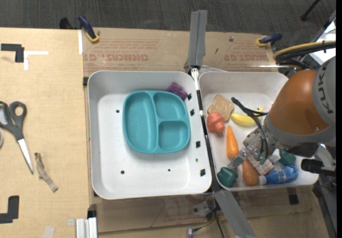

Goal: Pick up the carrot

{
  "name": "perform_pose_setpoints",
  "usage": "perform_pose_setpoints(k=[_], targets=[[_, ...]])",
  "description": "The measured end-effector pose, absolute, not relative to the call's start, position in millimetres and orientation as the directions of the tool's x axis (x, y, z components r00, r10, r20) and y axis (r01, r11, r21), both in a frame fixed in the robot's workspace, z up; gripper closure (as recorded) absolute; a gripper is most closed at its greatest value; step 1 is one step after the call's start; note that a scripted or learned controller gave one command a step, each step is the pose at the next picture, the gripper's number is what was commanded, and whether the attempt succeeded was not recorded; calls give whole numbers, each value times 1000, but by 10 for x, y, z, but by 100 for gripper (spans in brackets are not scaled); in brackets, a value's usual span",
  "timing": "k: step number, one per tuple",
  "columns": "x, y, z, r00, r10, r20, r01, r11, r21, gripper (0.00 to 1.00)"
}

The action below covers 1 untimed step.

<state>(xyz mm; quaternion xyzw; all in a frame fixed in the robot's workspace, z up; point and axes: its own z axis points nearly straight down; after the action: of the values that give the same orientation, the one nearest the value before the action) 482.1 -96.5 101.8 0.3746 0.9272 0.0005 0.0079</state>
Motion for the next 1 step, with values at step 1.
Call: perform_pose_setpoints(k=[1], targets=[[4815,-956,1093,-723,691,-10,691,723,4,100]])
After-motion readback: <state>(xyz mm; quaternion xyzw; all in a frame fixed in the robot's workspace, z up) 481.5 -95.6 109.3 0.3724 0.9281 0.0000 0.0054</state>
